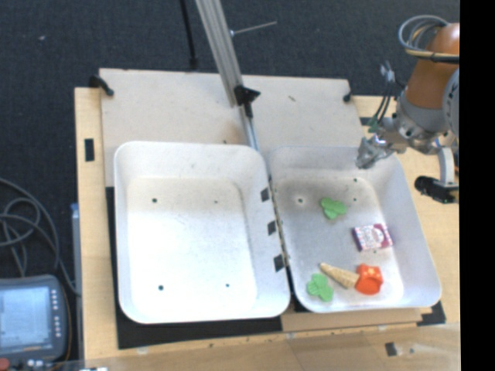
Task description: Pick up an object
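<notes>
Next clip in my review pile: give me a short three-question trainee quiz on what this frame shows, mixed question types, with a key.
1. True or false: the gripper hangs over the far right corner of the right bin, apart from every object in it.
2. Multiple choice: which object lies nearest the gripper? A) the orange piece B) the upper green piece C) the purple and white packet
3. Fill in: the tan cone lies between the lower green piece and the ____ piece.

Key: 1 true. 2 B. 3 orange.
</notes>
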`<action>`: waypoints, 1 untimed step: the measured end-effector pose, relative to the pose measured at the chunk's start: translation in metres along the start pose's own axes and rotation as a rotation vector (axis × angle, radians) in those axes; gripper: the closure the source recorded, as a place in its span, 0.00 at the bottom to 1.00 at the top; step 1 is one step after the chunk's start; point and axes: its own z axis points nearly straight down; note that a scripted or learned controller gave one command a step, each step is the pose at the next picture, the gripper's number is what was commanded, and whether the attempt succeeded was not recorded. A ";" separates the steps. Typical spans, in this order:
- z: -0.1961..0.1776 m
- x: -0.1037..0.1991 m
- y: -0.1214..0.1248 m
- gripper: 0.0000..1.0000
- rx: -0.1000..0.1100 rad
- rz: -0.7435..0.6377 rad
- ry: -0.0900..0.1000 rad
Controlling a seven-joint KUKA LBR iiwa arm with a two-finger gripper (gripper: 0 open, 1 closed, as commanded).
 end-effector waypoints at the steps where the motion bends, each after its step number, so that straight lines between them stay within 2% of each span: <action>1: -0.066 -0.005 0.002 1.00 -0.002 0.002 0.000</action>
